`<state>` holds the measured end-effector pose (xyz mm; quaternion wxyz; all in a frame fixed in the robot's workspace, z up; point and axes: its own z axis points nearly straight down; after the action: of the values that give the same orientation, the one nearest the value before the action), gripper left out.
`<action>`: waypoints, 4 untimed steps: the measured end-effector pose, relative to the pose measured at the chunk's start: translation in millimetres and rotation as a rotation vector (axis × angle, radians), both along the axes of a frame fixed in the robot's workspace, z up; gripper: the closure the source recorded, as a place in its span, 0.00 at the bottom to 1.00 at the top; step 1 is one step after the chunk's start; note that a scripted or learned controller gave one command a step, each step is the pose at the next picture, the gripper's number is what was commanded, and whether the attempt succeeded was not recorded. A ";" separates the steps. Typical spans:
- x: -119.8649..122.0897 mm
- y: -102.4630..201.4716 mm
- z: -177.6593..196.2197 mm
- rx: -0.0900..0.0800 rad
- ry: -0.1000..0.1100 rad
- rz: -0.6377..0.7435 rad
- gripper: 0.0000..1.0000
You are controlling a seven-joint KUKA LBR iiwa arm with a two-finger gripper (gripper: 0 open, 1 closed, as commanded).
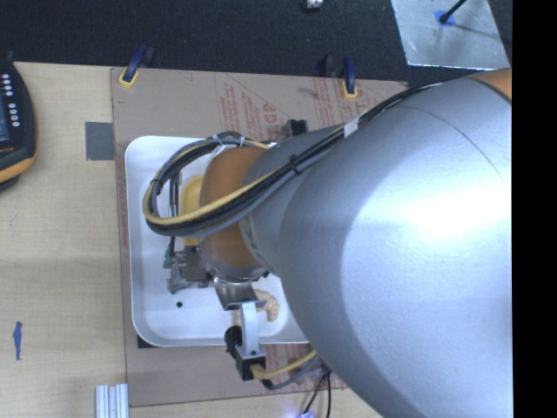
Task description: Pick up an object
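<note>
The arm (383,233) reaches into the white bin (144,233) — we cannot tell the gripper's (178,273) state. We judge a blind, empty close likely — bulk hides any object

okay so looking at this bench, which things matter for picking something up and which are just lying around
Job:
arm
gripper, low in the white bin
tan object in that bin

Lying about:
blue clamps
handheld controller
grey tape patch

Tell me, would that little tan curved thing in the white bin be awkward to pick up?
Probably. The tan curved thing looks small and thin, so it is likely light and may slide on the smooth white bin when nudged. Its bent shape suggests it might rock rather than roll. The arm hides part of it.
</note>
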<state>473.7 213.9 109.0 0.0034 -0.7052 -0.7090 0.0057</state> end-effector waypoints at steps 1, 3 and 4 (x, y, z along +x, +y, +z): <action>79.7 -1.1 -18.7 0.005 -0.002 0.002 0.00; 79.2 -1.6 -16.7 0.004 -0.006 0.003 0.00; 79.2 -1.6 -16.7 0.004 -0.006 0.003 0.00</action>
<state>552.9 212.2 92.3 0.0025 -0.7042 -0.7100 0.0024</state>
